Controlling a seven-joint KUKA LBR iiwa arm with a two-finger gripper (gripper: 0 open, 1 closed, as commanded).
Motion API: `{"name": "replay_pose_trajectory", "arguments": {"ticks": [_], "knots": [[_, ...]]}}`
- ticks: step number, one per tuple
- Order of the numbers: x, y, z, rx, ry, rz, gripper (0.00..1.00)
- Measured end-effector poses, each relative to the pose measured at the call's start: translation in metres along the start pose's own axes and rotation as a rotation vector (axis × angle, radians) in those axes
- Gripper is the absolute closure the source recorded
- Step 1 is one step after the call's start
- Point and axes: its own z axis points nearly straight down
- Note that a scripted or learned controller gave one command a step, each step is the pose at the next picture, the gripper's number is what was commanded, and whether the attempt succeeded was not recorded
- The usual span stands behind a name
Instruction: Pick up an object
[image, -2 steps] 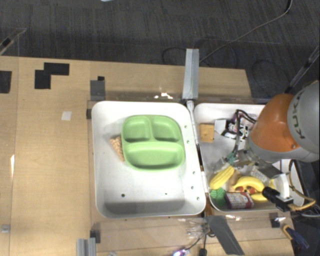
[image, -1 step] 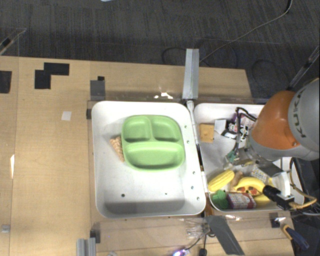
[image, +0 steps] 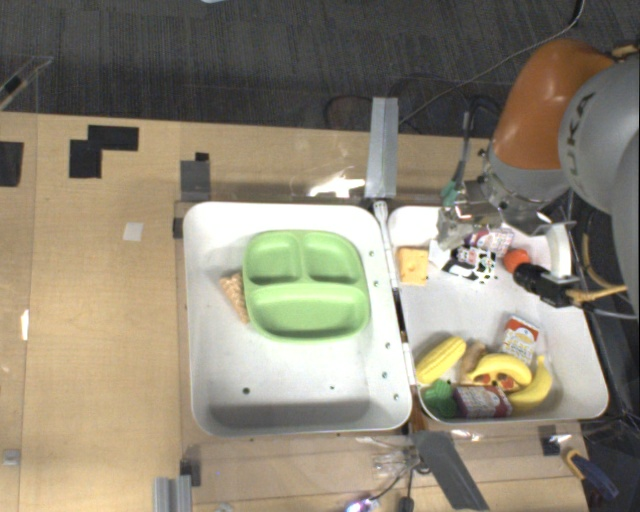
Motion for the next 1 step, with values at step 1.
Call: {"name": "replay_pose_trajectory", "arguments": {"ticks": [1], "knots": [[0.0000, -0.0002, 0.0004, 0.001, 0.000, 0.000, 0.00]]}}
